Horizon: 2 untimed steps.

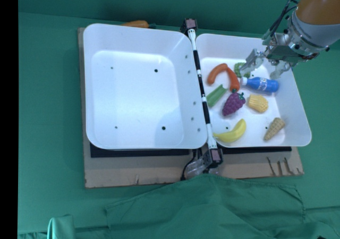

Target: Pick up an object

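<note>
The gripper (268, 64) hangs over the far part of the right bin (297, 121) with its two fingers spread apart and nothing between them. Just below it lies a blue bottle (262, 85), and a small green piece (240, 67) sits at its left. Further left is a curved orange piece (223, 74); nearer lie a green pod (216, 95), purple grapes (233, 103), yellow corn (258, 103), a banana (231, 133) and a cone (274, 128). The left bin (101, 41) adjoins on the green worktop (48, 100).
</note>
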### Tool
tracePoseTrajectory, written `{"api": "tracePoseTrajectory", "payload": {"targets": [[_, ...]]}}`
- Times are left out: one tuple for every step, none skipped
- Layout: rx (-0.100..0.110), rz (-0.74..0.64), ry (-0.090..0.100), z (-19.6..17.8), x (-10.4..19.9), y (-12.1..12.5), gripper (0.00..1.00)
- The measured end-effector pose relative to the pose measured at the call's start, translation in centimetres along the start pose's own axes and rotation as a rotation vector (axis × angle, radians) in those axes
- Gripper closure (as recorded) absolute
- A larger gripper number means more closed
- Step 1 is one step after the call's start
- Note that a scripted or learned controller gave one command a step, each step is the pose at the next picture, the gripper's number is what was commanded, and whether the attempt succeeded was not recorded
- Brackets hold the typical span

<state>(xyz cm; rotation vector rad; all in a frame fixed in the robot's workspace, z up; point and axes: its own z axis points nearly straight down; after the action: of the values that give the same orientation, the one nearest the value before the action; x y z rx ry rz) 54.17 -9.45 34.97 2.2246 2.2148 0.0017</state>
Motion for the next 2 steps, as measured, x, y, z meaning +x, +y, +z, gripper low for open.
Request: {"api": "tracePoseTrajectory", "payload": {"targets": [[0.000,0.000,0.000,0.00,0.00,0.00,0.00],[0.000,0.000,0.000,0.00,0.00,0.00,0.00]]}}
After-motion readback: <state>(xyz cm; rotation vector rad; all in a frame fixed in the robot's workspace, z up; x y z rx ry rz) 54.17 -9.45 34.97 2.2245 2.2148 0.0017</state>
